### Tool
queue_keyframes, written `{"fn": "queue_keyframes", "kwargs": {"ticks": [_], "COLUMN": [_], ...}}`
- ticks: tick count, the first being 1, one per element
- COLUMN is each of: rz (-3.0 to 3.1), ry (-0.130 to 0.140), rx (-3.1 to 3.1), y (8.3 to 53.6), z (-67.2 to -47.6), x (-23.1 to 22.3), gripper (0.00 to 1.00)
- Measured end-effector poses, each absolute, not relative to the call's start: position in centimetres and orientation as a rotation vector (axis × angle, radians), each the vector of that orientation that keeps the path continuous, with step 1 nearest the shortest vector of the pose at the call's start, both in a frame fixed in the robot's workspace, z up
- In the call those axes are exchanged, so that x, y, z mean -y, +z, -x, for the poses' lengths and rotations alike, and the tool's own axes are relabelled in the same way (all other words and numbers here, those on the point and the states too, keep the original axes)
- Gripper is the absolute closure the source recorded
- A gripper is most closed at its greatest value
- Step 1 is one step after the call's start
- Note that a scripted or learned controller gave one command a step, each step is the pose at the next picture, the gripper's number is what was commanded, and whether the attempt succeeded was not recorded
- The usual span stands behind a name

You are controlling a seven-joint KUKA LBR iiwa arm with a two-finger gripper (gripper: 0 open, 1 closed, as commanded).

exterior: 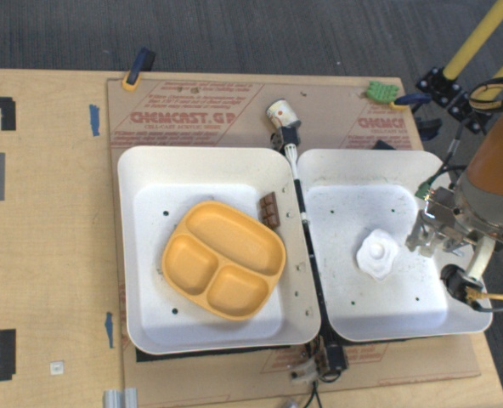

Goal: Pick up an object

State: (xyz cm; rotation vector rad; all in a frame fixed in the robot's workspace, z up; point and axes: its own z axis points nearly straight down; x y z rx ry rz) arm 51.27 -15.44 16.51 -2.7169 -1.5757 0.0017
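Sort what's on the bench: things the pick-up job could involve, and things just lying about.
Job:
- gripper, above the right bin
- white object in the right bin
- yellow divided tray in the left bin
- small brown block beside the tray

Lying about:
- green clamp
- blue-and-yellow clamp
- cardboard sheet

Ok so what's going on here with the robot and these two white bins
A grey robot arm with an orange band reaches in from the right, and its gripper sits over the right bin. A small white object lies in that bin just left of the gripper, and nothing shows between the fingers, so no pick has happened yet. The left bin holds a yellow divided tray with a small brown item beside its upper right edge.
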Motion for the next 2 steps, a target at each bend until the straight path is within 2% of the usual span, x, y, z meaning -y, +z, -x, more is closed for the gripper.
{"fn": "queue_keyframes", "kwargs": {"ticks": [1, 2], "rz": [2.716, 2.611], "ry": [0.002, -0.001], "rx": [1.576, 1.746], "y": [16.5, 8.6], "z": [-51.3, -49.3], "x": [15.4, 15.9], "gripper": [0.00, 0.00]}}
